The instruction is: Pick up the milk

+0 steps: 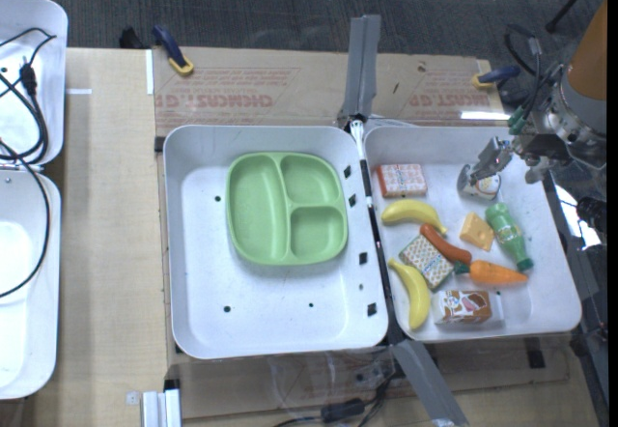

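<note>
A wooden surface (106, 222) is seen bearing two shallow white bins side by side. The left bin (193, 319) is occupied by a green divided plate (287, 208), set toward its upper middle. The right bin (550, 304) is crowded with small food items. A grey arm with an orange band (591, 48) is seen reaching in from the right, and its hand (480, 179) is lowered into the upper right part of the right bin, over a small white object (488, 186) that cannot be identified. Whether the hand is wide or narrow cannot be told.

Below the hand, a green bottle (508, 235) is laid at a slant, with an orange wedge (477, 230) just beside it. Two bananas (413, 213) (414, 292) are placed along the bin's left side, and a red-and-white packet (401, 180) lies near the top. A carrot (497, 272) and a patterned box (426, 262) are found in the middle. The milk (465, 307), a small carton lying flat, is located at the bin's bottom edge, well apart from the hand.
</note>
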`<state>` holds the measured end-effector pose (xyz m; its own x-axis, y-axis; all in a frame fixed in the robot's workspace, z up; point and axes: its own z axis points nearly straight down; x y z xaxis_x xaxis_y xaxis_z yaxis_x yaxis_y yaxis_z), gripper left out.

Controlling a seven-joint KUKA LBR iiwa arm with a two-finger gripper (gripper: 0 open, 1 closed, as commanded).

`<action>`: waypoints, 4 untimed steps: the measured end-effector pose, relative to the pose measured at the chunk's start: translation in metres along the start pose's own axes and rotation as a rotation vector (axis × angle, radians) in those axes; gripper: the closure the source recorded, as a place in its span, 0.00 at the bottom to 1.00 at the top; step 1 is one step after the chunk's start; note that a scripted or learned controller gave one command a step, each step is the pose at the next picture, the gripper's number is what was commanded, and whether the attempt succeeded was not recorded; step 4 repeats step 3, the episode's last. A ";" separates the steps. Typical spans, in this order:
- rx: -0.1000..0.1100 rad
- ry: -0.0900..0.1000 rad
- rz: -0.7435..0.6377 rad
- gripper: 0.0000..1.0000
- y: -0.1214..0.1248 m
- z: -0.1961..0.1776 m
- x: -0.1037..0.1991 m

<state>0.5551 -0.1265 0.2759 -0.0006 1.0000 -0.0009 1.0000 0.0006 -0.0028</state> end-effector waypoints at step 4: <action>0.000 0.001 -0.256 0.00 -0.077 0.086 0.081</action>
